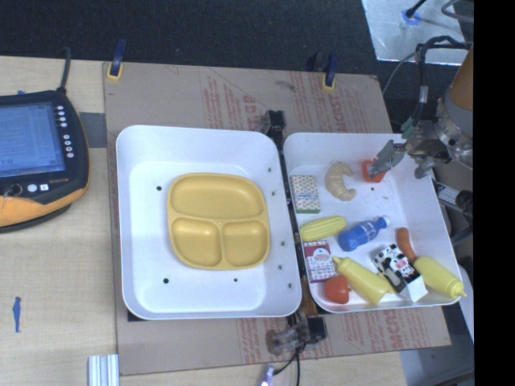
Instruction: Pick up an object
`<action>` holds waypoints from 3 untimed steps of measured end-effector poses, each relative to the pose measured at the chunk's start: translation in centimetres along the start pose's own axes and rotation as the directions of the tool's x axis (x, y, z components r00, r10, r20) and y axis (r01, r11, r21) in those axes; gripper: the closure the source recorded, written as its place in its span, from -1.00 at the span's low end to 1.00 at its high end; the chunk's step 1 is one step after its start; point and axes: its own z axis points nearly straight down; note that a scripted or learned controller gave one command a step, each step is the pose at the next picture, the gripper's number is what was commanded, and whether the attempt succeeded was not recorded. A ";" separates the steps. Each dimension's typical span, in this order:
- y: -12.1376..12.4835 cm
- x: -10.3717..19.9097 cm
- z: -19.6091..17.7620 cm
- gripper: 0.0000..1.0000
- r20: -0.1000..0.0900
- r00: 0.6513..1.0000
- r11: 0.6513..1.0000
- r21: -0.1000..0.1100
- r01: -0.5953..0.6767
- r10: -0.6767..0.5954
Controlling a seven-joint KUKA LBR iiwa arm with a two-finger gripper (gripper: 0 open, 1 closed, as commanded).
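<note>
— See that small orange-red thing (372, 170) near the back of the right bin (430, 207)? The gripper (392, 154) hangs just beside it, maybe touching. One finger (388, 156) points down at it.

— Has it got hold of it?

— Can't tell from here. I can't make out whether the fingers are wide or pinched, and nothing shows between them.

— So what would you want from it?

— Centre over the piece before closing, I'd say, and come straight down. The croissant (340, 181) sits near on the left, so a sideways nudge could knock it.

— And the rest?

— Corn (322, 227), blue bottle (361, 232), the mustard bottles (361, 279) lie well apart towards the front. The yellow tray (217, 219) in the left bin (137, 215) is out of the way.
</note>
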 end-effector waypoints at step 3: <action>6.9 -0.4 12.3 1.00 0.003 1.000 1.000 0.017 -0.004 0.004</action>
